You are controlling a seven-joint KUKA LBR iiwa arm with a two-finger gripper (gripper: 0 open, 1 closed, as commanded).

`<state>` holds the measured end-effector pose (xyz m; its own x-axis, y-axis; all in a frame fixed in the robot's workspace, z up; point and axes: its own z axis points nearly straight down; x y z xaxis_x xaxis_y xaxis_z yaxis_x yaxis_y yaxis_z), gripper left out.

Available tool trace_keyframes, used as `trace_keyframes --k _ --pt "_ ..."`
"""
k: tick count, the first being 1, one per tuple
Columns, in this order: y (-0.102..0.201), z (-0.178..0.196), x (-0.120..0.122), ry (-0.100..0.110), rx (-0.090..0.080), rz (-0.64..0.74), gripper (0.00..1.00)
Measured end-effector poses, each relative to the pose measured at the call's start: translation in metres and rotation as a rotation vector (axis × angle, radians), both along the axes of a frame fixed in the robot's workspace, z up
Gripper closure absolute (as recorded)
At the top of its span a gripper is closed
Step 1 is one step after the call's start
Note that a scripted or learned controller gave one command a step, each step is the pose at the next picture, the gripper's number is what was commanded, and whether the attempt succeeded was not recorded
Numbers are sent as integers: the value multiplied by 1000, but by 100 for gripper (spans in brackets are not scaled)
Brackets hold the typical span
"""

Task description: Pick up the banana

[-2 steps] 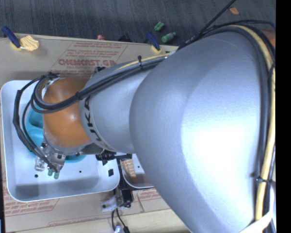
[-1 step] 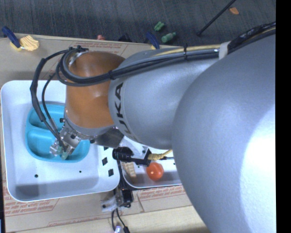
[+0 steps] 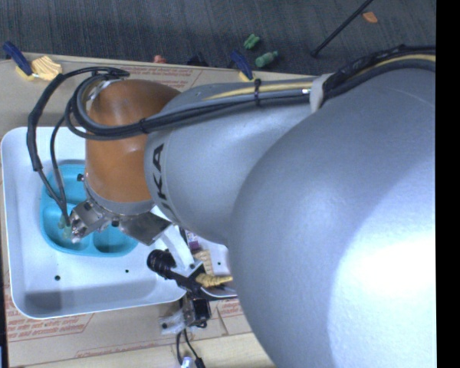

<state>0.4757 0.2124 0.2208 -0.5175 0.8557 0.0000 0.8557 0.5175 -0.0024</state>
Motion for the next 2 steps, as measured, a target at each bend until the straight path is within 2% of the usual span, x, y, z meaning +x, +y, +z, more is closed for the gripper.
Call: trace_keyframes --k 1,2 --pt "1 10 0 2 -1 8 100" --pt "-99 -7 0 2 0 36 100"
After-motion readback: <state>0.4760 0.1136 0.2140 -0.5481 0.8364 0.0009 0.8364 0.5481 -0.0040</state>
